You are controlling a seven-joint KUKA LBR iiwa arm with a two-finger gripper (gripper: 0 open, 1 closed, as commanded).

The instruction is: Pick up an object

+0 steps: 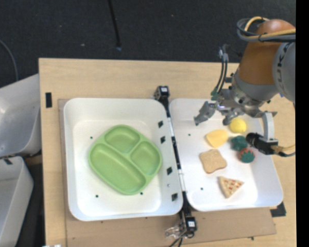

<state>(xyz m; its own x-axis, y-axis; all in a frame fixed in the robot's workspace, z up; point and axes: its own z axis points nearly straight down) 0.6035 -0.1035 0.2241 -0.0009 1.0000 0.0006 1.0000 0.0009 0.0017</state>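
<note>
A light wooden bench (pixel 51 81) is sitting on a dark floor, carrying two shallow white bins side by side, the left bin (pixel 72 189) and the right bin (pixel 265 187) touching along a shared edge where small black clips (pixel 171 153) are running down the seam. A green divided plate (pixel 124 159) with three compartments is lying flat in the middle of the left bin, well apart from its walls. A white rounded housing (pixel 13 120) is sitting off the bench's left edge, and a thin dark cable (pixel 112 17) is running across the floor beyond the bench.
</note>
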